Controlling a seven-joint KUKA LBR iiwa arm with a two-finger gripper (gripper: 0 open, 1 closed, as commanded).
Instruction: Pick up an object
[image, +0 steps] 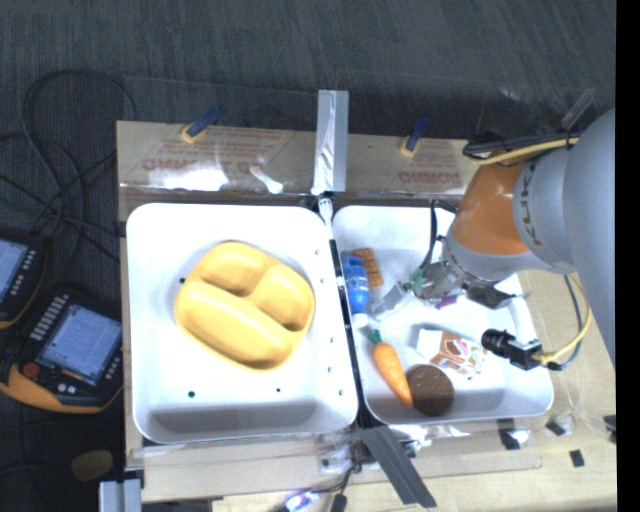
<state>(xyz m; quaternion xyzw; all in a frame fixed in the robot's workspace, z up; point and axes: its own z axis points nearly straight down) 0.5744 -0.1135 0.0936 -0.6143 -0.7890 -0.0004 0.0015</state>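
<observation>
- Yellow and lumpy, a big loaf-shaped object (245, 303) lies in the left bin (150, 400), alone there and covering much of its floor.
- You find the gripper (425, 285) low over the right bin (400, 235), near the middle of its far half, hanging from the grey arm (500, 215) with its orange band.
- You cannot tell from this slanted view whether the gripper is spread or closed; its tip is a small blur of grey, green and purple. Nothing can be made out clamped in it.
- A blue bottle (356, 285) lies along the right bin's left wall, just beside the gripper's tip; whether the two touch is not clear.
- An orange packet (370, 265) sits right against the bottle's far end.
- A carrot (392, 370) lies nearer you, its green stub pointing toward the bottle, its thick end touching a brown ball (430, 388) at the bin's near wall.
- A white printed packet (450, 350) lies flat just beyond the ball, below the gripper and apart from it.
- Both bins rest side by side on the brown desk (200, 155), where two clips (203, 123) grip the far edge.
- A handheld pendant (70, 350) lies on the dark floor well left of the bins.
</observation>
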